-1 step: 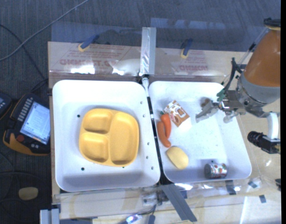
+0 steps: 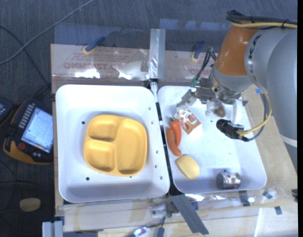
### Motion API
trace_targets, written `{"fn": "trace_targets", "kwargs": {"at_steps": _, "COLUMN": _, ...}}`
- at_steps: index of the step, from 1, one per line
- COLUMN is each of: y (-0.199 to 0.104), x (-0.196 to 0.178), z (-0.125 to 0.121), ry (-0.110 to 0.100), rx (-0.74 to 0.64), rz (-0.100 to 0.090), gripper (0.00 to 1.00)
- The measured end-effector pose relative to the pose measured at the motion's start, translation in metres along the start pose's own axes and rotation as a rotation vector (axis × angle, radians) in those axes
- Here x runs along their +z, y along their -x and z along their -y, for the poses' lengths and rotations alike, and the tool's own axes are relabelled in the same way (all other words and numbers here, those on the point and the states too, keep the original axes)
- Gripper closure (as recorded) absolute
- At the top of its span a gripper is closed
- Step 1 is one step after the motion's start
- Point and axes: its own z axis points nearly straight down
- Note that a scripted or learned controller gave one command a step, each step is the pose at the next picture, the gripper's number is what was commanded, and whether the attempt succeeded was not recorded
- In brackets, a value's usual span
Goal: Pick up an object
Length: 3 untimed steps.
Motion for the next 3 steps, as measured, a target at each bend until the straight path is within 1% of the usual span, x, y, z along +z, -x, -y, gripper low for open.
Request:
{"fn": "trace_targets", "kwargs": {"at_steps": 1, "y": 0.028, "x": 0.087, "z": -0.004, "ry": 0.002, "rx": 0.018, "rz": 0.001, "gripper": 0.0}}
{"fn": "trace_targets", "kwargs": {"at_steps": 2, "y": 0.028, "x": 0.078, "z": -0.004, "ry": 0.001, "rx": 0.017, "rz": -0.001, "gripper": 1.0}}
{"fn": "trace_targets", "kwargs": {"at_steps": 3, "y": -0.009, "x": -0.001, "z": -0.02, "ry": 0.002, "rx": -0.063, "rz": 0.001, "gripper": 1.0}}
